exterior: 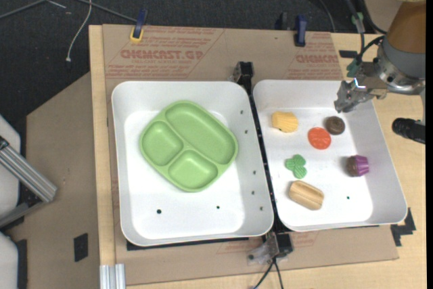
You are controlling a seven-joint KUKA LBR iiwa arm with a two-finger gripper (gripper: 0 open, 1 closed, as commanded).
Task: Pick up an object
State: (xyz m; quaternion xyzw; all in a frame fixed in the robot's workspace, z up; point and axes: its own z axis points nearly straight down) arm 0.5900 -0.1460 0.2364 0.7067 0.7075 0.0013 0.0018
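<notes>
Two shallow white bins sit side by side on a cardboard-covered bench [203, 51], seen from above at a slant. The left bin [135, 206] holds a green divided plate [189, 145] with three compartments, lying flat and turned at an angle to the bin's sides. The right bin [379, 199] holds six small items, well apart from one another. Near its front lies a tan bread roll [306, 194], its long axis running from upper left to lower right. A yellow piece [285, 122] lies towards the back left, long axis roughly left to right. Mid-bin is a round orange-red item [320, 138], with a purple item [357, 165] to its right, a green broccoli-like piece [295, 164] to its left, and a small brown item [335, 124] behind it. The gripper [348, 99] hangs over the bin's back right area, just above the brown item; whether its fingers are spread or closed cannot be told.
</notes>
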